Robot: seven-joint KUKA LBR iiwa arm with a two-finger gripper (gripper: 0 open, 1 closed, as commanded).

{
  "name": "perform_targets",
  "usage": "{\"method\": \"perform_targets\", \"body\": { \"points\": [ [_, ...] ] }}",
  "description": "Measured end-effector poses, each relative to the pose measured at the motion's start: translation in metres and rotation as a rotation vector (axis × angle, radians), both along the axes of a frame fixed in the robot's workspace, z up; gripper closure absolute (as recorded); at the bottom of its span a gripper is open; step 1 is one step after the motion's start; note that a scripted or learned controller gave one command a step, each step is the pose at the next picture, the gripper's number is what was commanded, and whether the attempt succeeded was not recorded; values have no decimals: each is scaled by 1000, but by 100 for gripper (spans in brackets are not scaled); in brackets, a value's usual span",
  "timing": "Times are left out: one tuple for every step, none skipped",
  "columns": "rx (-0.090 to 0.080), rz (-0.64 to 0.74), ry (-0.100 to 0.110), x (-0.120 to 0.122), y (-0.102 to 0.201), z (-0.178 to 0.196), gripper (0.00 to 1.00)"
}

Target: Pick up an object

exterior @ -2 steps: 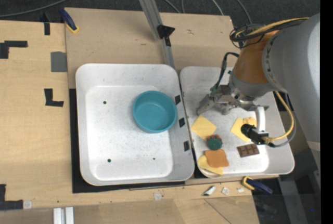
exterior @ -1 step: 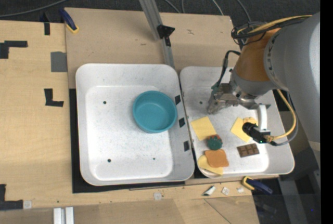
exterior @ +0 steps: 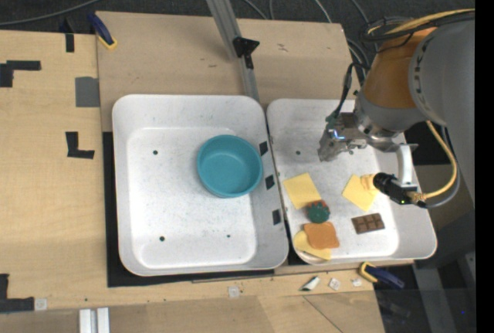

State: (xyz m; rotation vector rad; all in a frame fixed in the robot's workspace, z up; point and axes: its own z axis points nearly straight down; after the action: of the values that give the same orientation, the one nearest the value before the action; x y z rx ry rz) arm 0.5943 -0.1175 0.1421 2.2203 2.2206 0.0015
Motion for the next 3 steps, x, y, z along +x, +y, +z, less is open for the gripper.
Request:
{"method": "perform_targets", "body": {
  "points": [
    [0,1,-1,4,-2,43,100],
    [0,2,-2,5,-1,88,100],
    [2,6,4,10,56,77,100]
  ]
}}
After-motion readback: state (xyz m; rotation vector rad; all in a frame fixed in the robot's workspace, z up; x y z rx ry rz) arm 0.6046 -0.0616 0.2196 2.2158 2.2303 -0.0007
